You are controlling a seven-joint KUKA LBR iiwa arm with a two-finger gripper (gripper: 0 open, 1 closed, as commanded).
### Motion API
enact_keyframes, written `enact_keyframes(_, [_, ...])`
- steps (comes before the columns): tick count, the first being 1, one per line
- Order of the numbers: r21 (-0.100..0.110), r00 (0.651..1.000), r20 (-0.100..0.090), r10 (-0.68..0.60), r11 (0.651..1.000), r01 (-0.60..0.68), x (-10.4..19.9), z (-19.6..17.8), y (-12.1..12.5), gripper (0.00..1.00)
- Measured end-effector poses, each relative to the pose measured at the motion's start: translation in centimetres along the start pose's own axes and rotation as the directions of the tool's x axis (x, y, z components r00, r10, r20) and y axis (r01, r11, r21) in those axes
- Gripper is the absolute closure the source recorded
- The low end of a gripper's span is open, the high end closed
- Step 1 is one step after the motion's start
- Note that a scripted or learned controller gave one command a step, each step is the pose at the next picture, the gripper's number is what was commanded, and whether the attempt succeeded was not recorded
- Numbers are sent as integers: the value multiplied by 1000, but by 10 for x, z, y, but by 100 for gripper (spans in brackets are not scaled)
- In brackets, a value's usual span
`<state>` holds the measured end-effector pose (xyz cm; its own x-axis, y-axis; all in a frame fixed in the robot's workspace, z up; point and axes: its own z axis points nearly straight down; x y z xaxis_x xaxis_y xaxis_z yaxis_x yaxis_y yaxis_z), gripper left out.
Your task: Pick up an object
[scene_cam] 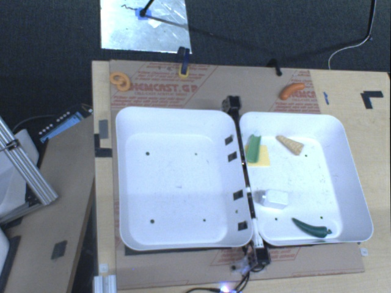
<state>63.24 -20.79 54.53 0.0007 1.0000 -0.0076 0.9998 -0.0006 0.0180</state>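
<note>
In the right bin (348,157) lay a green-and-yellow sponge (256,151) against the left wall, a tan cone-shaped piece (290,144) just right of it, a clear-white block (274,198) lower down, and a dark green pepper (311,227) near the front edge.

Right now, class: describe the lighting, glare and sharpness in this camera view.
Camera view: the right bin is brightly lit; the left bin looks greyer in its middle; the foil sheet on the dark floor catches glare; the whole image is soft, so the green pepper lacks fine detail.
</note>
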Motion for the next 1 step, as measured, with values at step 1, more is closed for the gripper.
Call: enact_keyframes(1, [15, 1000, -7, 1, 1000, -1, 1, 7, -80, 100])
